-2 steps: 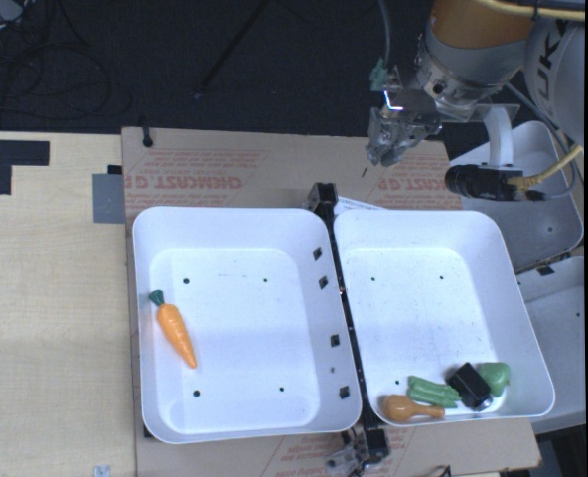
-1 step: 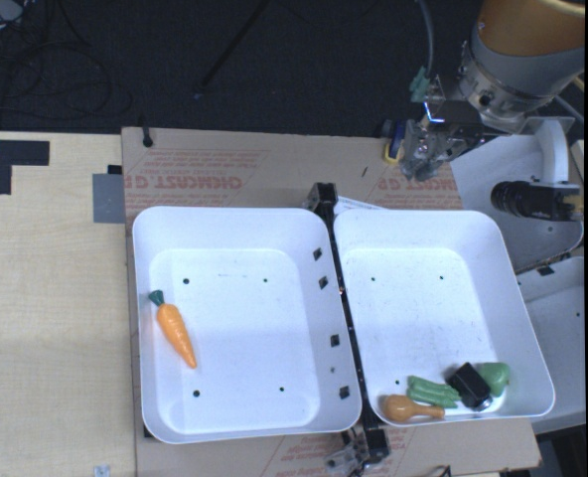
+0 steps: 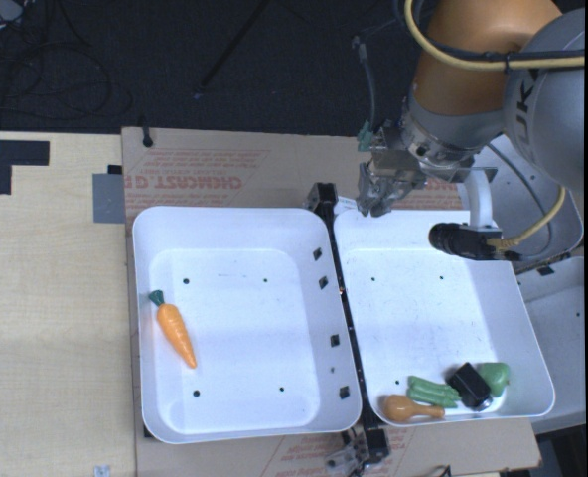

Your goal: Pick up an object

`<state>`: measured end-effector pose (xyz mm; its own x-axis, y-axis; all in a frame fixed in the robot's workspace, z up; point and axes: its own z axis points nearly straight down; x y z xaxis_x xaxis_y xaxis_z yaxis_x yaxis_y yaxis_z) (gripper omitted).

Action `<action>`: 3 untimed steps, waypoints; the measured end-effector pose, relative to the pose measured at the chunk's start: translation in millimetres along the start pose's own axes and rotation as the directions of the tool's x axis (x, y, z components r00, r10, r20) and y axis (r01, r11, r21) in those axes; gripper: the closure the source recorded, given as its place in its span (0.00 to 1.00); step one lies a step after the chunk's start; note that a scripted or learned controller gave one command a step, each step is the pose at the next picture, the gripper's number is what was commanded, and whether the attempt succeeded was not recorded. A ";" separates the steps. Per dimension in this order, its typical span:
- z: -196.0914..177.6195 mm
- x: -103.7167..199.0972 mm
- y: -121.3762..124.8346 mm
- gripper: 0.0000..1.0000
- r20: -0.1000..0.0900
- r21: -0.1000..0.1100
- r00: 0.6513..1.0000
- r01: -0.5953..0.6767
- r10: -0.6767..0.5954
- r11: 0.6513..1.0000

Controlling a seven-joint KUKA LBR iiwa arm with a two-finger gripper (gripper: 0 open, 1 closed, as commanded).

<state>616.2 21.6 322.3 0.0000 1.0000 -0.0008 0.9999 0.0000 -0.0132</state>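
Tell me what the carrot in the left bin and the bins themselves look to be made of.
Carrot: probably moulded plastic, a toy; uniform orange, smooth, slight sheen, solid green stub. Left bin and right bin: likely thin formed plastic, white and semi-glossy, with rounded corners and soft reflections on the floor. Neither can be confirmed by look alone.

Orange carrot (image 3: 177,334) flat in left bin; green, black, tan pieces (image 3: 451,394) clustered right bin's near corner

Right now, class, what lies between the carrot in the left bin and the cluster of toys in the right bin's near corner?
In the camera view, bare white bin floor and the black divider between the bins separate the carrot from the toys.
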 end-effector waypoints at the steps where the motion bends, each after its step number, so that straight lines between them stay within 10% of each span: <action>1: -43.5 60.5 10.1 1.00 -0.002 -0.015 1.000 0.006 -0.006 1.000; 2: -110.2 141.1 -29.8 1.00 -0.004 -0.016 1.000 0.009 -0.009 1.000; 3: -159.3 224.5 -13.7 1.00 -0.003 -0.015 1.000 0.008 -0.008 1.000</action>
